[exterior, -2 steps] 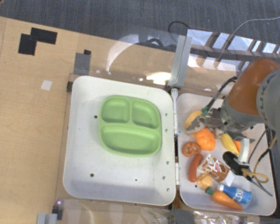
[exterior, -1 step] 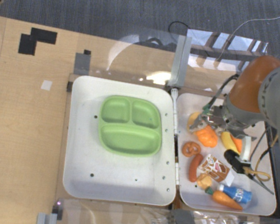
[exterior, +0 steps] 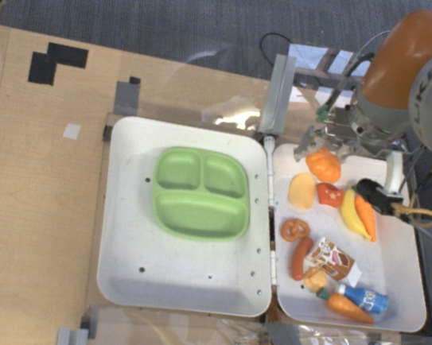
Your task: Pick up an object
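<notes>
Hanging over the far end of the right bin (exterior: 417,278), the gripper (exterior: 326,149) sits just above a round orange fruit (exterior: 326,167), close enough that the two seem to touch, though contact is hard to judge from this slant. Whether the claw is apart or together I cannot tell, since its tips blend into the metal around them, and nothing shows clearly clamped in it. The orange fruit lies near the bin's back wall, toward its left side. Just in front of it are a pale yellow piece (exterior: 302,191) and a small red piece (exterior: 328,195), side by side and nearly touching. To their right a banana (exterior: 349,211) and a carrot (exterior: 365,218) lie pressed together at a slant. Nearer the front, by the left wall, a brown ring-shaped pretzel (exterior: 294,229) lies just above a sausage (exterior: 300,258), with a small brown-and-white carton (exterior: 333,260) beside the sausage. At the front edge a blue bottle (exterior: 364,298) lies on its side, touching a second carrot (exterior: 349,309). The left bin (exterior: 119,258) holds a green divided plate (exterior: 201,193), flat and roughly in its middle, well apart from the gripper.
</notes>
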Action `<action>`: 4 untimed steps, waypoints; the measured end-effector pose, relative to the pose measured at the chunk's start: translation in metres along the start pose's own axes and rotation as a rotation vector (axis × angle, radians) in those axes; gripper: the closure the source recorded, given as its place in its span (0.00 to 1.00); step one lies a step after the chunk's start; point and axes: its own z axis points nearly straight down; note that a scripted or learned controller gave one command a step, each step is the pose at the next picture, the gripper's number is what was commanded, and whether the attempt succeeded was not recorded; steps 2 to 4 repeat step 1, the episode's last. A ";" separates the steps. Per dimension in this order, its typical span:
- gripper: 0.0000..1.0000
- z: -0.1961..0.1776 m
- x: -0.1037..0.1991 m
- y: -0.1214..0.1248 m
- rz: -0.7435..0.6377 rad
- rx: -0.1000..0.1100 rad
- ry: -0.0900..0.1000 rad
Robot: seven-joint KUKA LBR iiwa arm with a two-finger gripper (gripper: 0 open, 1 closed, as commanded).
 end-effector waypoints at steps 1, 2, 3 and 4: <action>1.00 0.029 0.029 0.013 0.209 0.003 0.000; 1.00 0.029 0.029 0.013 0.209 0.003 0.000; 1.00 0.029 0.029 0.013 0.209 0.003 0.000; 1.00 0.029 0.029 0.013 0.209 0.003 0.000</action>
